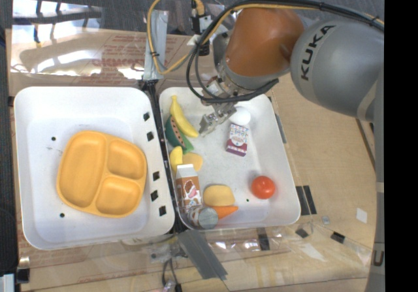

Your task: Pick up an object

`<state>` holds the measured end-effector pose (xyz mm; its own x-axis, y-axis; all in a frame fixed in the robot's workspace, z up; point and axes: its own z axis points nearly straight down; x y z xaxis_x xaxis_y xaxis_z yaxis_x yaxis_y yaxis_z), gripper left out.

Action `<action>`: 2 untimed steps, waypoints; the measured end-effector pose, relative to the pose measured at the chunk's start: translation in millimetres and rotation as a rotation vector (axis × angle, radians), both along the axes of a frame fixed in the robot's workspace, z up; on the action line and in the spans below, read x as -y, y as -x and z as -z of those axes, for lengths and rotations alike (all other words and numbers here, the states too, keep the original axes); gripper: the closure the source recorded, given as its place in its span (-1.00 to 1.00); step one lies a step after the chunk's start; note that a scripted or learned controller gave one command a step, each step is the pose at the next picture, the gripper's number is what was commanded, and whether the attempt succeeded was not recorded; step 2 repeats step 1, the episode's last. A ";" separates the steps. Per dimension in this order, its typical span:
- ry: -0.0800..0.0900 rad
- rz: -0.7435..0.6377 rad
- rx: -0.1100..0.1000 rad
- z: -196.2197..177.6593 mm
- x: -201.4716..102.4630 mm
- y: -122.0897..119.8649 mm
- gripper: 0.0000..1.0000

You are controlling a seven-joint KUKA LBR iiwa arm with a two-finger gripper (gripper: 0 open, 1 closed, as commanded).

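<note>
Two white bins sat side by side on the desk: the left bin (pixel 32 153) held one yellow divided tray (pixel 101 173), and the right bin (pixel 284 173) held one banana (pixel 181 118), one small milk carton (pixel 238 138), one red tomato (pixel 263 187) and a cluster of other food items. The banana lay by the right bin's left wall, its long axis running from upper left to lower right. The gripper (pixel 210 121) hung just right of the banana, holding nothing visible; how far it was open could not be told.

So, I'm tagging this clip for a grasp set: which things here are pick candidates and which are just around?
Job:
gripper
banana
small carton
tomato
brown carton
carrot

Lying about:
yellow divided tray
left bin
</note>
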<state>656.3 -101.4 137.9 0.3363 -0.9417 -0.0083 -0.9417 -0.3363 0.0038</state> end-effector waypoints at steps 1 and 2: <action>0.005 -0.276 0.005 -34.9 46.8 43.5 1.00; 0.005 -0.276 0.005 -34.9 46.8 43.5 1.00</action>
